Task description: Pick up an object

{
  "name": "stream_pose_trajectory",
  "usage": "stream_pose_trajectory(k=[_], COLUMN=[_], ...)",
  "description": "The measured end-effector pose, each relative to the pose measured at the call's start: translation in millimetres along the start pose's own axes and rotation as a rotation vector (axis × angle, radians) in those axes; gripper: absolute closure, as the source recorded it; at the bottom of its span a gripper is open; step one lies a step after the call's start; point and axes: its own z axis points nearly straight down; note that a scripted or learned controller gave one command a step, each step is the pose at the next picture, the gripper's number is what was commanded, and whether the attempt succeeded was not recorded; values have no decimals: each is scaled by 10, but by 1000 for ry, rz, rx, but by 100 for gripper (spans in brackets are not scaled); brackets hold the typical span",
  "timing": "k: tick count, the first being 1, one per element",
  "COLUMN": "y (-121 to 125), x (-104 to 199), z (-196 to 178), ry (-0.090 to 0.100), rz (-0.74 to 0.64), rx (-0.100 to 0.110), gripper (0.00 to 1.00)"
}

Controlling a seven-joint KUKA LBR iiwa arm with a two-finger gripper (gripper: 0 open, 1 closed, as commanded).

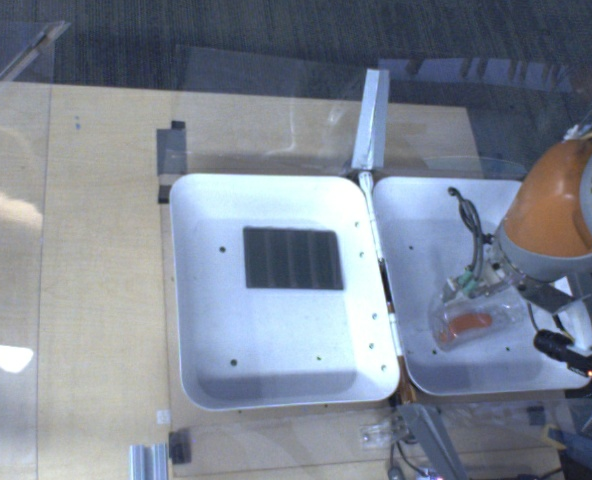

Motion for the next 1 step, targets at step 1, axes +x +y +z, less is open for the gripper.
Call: stream_pose_trajectory(k=[1], y=[-1], x=[0], z=[1], ry=[0], rz=[0], rx=[0], gripper=[0])
